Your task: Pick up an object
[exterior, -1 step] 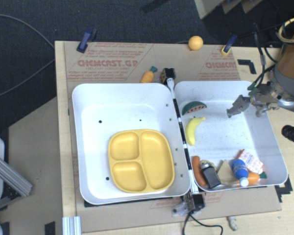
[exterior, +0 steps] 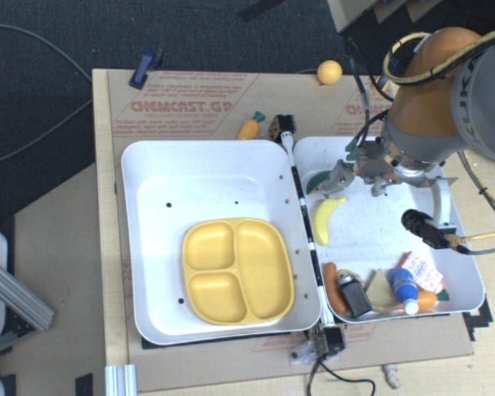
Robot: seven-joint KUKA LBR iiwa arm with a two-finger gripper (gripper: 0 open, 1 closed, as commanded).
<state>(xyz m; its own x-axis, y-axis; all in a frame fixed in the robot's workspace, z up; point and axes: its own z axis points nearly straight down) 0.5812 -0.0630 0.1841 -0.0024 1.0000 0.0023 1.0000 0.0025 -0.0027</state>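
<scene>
A yellow banana [exterior: 323, 219] lies in the right bin [exterior: 470, 291], close against its left wall, about the middle of the frame. Just above it, toward the upper right, the gripper [exterior: 340, 181] hangs over the bin's upper-left corner, near the banana's top end; whether it touches the fruit I cannot tell, and nothing shows between its tips. A bit of something green [exterior: 317, 180] peeks out beside it. The grey arm [exterior: 445, 89] with its orange band comes in from the upper right.

Along the right bin's lower edge sit a red sausage-like thing [exterior: 332, 285], a dark boxy object [exterior: 356, 297], a blue bottle [exterior: 403, 289] and something orange [exterior: 427, 300].

The left bin [exterior: 148, 180] holds a yellow divided plate [exterior: 237, 269] in its lower middle. On the bench above the bins rest a small orange toy [exterior: 249, 129] and a yellow ball [exterior: 329, 73].
</scene>
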